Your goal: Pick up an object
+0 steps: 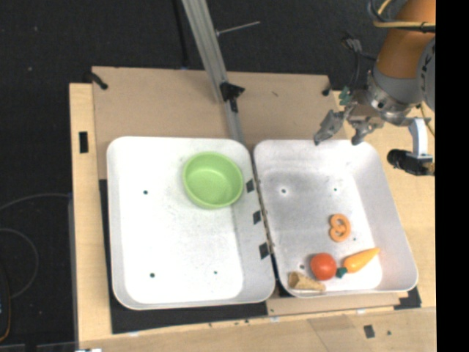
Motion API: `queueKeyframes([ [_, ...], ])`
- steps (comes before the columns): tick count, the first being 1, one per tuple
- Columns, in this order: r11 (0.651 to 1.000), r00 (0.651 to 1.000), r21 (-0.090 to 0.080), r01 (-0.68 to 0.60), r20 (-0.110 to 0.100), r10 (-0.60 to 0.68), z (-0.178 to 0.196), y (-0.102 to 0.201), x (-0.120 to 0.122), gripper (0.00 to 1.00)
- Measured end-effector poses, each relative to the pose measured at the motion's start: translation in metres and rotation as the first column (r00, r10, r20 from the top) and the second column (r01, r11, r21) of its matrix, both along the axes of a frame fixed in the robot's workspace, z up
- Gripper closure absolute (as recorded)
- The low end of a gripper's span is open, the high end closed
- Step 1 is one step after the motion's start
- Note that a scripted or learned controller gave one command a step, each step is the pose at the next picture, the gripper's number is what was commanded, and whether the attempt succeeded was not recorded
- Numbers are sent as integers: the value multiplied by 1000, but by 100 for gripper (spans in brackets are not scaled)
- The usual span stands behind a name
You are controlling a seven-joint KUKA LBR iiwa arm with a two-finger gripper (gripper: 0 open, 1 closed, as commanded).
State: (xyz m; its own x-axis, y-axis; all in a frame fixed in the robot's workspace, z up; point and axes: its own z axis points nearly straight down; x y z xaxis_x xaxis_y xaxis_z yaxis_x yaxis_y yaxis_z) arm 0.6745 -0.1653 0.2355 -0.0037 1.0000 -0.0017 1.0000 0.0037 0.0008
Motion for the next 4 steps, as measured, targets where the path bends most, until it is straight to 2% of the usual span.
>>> queueKeyframes([
  [1,1000,1000,-1,-1,-1,1,0,-1,0,0],
  [2,1000,1000,-1,2,-4,-2,-42,0,-3,0],
  [3,1000,1000,-1,3,-6,-3,-105,0,-7,0],
  [4,1000,1000,-2,4,-1,-4,-134,-1,-6,0],
])
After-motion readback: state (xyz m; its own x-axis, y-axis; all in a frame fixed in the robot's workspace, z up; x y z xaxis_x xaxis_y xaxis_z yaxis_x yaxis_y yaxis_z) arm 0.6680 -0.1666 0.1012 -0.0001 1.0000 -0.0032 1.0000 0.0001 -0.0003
